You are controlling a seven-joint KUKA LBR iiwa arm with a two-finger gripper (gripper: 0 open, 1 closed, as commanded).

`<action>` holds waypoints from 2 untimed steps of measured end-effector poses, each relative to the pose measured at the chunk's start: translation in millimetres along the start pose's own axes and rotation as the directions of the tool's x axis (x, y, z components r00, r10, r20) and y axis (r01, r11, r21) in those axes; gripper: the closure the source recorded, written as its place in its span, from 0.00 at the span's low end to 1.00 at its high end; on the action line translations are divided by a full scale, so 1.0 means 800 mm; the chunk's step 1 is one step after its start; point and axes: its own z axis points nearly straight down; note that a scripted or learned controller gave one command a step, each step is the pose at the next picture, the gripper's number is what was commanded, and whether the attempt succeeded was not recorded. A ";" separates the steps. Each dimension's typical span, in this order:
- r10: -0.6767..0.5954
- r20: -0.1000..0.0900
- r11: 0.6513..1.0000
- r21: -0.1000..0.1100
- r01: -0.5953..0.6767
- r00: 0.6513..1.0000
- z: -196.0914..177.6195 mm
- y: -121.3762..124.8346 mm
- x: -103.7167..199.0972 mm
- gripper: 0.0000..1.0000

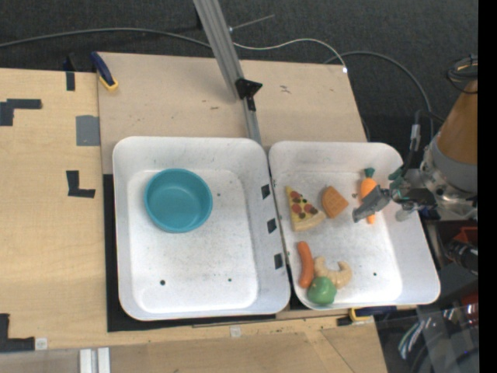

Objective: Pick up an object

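Note:
My gripper (387,206) hovers over the right side of the right bin (411,286), open, with nothing held between its fingers. An orange carrot (367,186) with a green top lies just left of it, and the left finger (371,203) partly covers the carrot's lower end. Further left in the same bin lie a pizza slice (303,207) and a brown bread piece (335,202). Near the bin's front lie a red sausage (306,261), a beige shrimp-like piece (334,271) and a green vegetable (321,291).
The left bin (132,278) holds a teal bowl (178,200). A grey metal pole (225,45) slants down to the ridge between the bins. Cables run across the dark floor behind the bench, and the arm's orange band (464,127) rises at the right.

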 end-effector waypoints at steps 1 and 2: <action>0.000 0.000 1.000 0.000 0.000 1.000 0.000 0.000 0.000 0.00; 0.002 -0.001 1.000 0.006 -0.002 1.000 0.069 0.007 -0.009 0.00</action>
